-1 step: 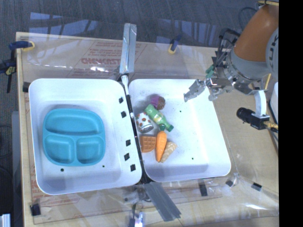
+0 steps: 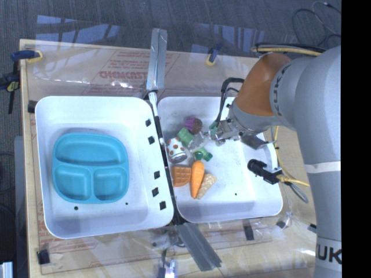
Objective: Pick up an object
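**Mia:** What is the arm doing in the camera view?

**Ben:** It is reaching in from the right; the gripper (image 2: 217,131) is hanging low over the right bin (image 2: 255,198), just beside a little heap of toys; I am thinking this is the reaching step, with nothing picked up yet.

**Mia:** Is the gripper squeezing anything?

**Ben:** I cannot tell if it is open or closed; it is too small and dark here; I am not seeing any toy caught in it.

**Mia:** Which toy is it going for?

**Ben:** I am guessing the green block (image 2: 185,136) or the purple toy (image 2: 193,123); both are sitting near the gripper, toward the wall between the bins; the green block is touching a small can (image 2: 177,149).

**Mia:** What is the next move needing?

**Ben:** I am thinking it is needing a small slide toward the heap, then a drop straight down over one toy alone; the toys are crowding each other, so two could be getting pinched.

**Mia:** Which way are they pointing?

**Ben:** The green block is looking chunky, and I cannot tell its long side; the carrot (image 2: 197,178) is easier; it is lying nearly straight up and down the picture, thin tip pointing at the near edge, between a waffle (image 2: 181,175) and a cracker (image 2: 207,184).

**Mia:** And the left bin (image 2: 46,213)?

**Ben:** A blue plate (image 2: 90,168) is sitting in it, well apart from the gripper.
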### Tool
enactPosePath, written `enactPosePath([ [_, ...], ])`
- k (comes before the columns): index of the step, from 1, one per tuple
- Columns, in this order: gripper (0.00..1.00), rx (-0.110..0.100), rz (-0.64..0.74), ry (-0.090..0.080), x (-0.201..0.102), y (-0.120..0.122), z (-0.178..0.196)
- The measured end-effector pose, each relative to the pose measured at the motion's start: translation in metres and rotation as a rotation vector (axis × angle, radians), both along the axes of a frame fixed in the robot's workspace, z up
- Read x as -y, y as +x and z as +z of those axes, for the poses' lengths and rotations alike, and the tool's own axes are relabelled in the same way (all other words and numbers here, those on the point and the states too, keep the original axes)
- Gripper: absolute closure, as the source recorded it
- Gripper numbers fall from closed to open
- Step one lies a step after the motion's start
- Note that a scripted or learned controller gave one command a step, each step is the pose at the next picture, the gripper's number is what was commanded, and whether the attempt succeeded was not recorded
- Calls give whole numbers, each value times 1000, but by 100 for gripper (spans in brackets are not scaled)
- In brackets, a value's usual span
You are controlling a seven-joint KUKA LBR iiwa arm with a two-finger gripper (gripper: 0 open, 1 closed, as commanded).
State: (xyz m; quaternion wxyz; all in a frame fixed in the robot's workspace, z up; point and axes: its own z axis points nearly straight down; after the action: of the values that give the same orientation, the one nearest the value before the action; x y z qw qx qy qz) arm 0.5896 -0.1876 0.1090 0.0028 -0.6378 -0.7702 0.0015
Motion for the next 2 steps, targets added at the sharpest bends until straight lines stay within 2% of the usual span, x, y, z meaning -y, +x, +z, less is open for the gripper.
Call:
enactPosePath([
  [1,0,2,-56,0,-8,-57,-18],
  [2,100,1,-52,-1,-7,-56,-8],
])
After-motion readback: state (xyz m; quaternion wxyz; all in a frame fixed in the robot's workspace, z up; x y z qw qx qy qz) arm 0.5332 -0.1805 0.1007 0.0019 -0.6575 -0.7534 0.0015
